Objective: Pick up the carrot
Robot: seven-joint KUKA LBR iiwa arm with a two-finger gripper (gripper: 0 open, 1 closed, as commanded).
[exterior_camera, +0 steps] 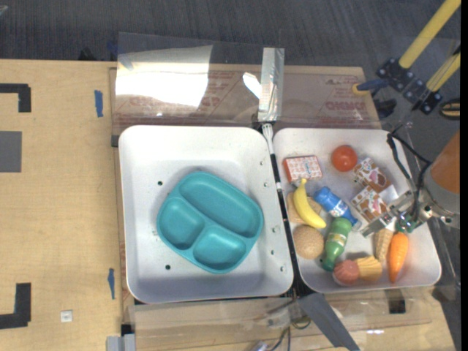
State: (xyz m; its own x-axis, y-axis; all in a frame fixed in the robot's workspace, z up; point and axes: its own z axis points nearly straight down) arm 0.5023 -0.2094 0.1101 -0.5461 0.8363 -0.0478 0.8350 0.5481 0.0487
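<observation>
Pincer (406,224) at the right bin's (431,276) right edge, just above one carrot (397,254), finger state cannot be told, carrot lying near that bin's front right corner, one banana (306,207), one tomato (344,157), left bin (139,152) bearing one teal tray (210,221)

Two white bins (139,218) sit side by side, with one teal tray (210,221), one banana (306,207), one carrot (397,254), one tomato (344,158) and one green bottle (337,241)
</observation>
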